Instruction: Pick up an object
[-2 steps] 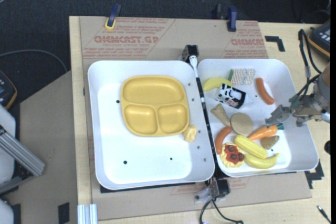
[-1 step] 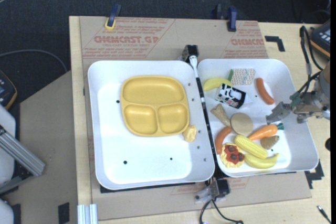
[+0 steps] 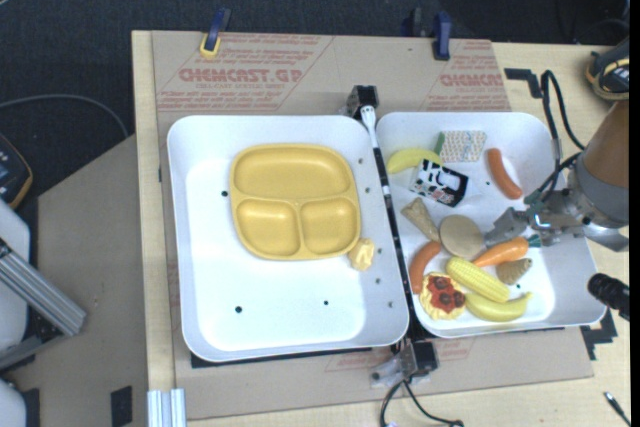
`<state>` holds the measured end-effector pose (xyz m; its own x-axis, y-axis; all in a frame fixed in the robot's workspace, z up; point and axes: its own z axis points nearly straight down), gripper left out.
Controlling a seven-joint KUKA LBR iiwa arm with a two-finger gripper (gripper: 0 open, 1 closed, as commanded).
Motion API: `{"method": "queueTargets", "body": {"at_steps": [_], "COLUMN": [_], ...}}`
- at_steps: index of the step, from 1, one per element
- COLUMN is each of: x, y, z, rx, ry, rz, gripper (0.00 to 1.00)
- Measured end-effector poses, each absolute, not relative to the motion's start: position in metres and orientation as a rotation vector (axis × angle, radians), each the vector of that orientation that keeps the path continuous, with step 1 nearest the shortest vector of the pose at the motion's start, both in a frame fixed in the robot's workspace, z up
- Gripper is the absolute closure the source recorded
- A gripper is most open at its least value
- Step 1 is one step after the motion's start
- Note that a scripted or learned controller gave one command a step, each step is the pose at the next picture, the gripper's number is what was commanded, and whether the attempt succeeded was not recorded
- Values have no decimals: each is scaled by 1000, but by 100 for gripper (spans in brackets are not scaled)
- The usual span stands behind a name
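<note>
The right bin (image 3: 572, 307) holds several toy foods. Among them are an orange carrot (image 3: 500, 252), a yellow corn cob (image 3: 477, 278), a banana (image 3: 503, 308), a pizza slice (image 3: 443, 295), a tan round piece (image 3: 461, 235) and a red sausage (image 3: 505, 173). At the back lie a black-and-white carton (image 3: 440, 181), a checked cracker (image 3: 462, 145) and a small yellow banana (image 3: 408, 159). My gripper (image 3: 528, 220) hangs low over the bin's right side, just above the carrot's right end. Nothing is visibly held.
The left bin (image 3: 185, 215) carries a yellow three-compartment tray (image 3: 295, 200), with a small yellow piece (image 3: 362, 256) by its right wall. A black divider (image 3: 378, 177) runs between the bins. Cables (image 3: 553, 110) trail at the right bin's back corner.
</note>
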<state>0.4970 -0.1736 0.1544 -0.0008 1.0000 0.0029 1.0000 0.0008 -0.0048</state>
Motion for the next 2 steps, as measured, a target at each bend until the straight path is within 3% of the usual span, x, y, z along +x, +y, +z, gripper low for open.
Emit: {"method": "queueTargets", "body": {"at_steps": [1,2], "x": [507,513], "y": [-171,-176], "z": [100,93], "rx": [-2230,-2240], "ry": [-2229,-2236], "rz": [0,-9], "gripper": [0,0]}}
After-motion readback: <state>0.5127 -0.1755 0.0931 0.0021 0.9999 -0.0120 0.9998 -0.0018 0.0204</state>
